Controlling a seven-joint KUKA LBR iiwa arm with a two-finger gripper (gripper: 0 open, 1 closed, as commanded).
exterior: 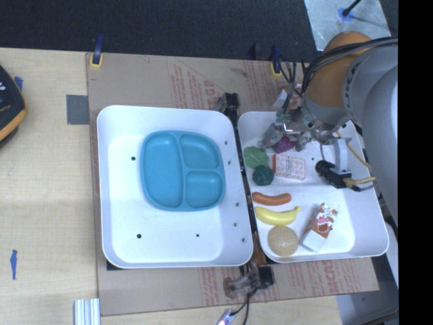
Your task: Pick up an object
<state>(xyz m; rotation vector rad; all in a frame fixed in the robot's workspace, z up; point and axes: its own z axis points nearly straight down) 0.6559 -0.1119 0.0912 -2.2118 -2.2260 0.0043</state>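
Nearest the camera, well below the gripper (287, 138), a round tan bun (283, 240) sits by a small carton (321, 223) along the right bin's (369, 239) front edge. Closer to the gripper lie a yellow banana (277, 214) and a hot dog (271, 198). Just below it are a dark green vegetable (262, 176), a lighter green one (254, 156) and a white packet (289, 167). The gripper hangs over a purple object (286, 143); whether its fingers are spread or pinching cannot be told. To its left, the other bin (122, 246) holds a blue divided plate (182, 170).
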